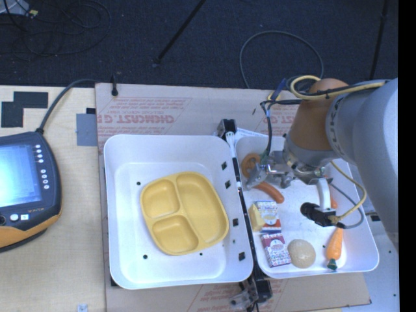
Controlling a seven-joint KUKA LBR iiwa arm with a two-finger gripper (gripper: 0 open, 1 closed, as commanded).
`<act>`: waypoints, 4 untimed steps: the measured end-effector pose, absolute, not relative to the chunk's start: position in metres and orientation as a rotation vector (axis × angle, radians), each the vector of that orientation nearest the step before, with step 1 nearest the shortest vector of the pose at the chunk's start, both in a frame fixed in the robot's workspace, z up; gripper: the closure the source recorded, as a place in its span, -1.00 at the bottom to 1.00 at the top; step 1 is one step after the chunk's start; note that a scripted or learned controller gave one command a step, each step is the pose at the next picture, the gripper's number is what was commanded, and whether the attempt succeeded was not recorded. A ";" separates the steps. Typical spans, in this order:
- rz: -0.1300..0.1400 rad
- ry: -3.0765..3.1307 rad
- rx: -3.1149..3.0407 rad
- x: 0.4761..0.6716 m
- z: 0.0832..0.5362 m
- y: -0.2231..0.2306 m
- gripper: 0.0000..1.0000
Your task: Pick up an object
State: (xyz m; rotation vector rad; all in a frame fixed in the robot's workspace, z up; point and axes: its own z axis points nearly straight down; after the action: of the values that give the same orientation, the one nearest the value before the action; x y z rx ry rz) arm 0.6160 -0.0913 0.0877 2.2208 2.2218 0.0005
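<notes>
Down in the right white bin (364,255), at its upper left corner, you find the pincer (272,172), hanging low over the bin floor; whether its jaws stand wide or narrow you cannot tell from this high slanted view, because the metal parts blur together under the grey arm with its orange band (318,119). Just below the pincer, nearly touching it, lies a small orange-red sausage-shaped piece (271,192), and just to the side of it toward the bin's dividing wall sits a round brownish disc (249,166), partly hidden. Further from the pincer, toward the bin's near edge, you see a yellow and white carton (266,215), then a small red box (276,250), with a pale beige egg-like lump (301,253) beside it and an orange carrot with a green tip (334,244) further out. Well apart, across the wall, the left white bin (123,174) carries a yellow three-section plastic tray (183,212). Nothing looks lifted, so judge the pick as not yet done: the approach looks made, while the closing and raising remain.
</notes>
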 end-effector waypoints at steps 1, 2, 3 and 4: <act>0.000 2.223 2.221 0.645 0.088 -0.084 -1.00; -0.013 2.232 2.231 0.641 0.097 -0.085 1.00; -0.017 2.231 2.230 0.641 0.097 -0.086 -1.00; -0.004 2.221 2.229 0.584 0.088 -0.105 -1.00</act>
State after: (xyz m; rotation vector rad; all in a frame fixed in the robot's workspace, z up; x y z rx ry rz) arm 0.5836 -0.1049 0.0875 2.2286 2.2206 -0.0040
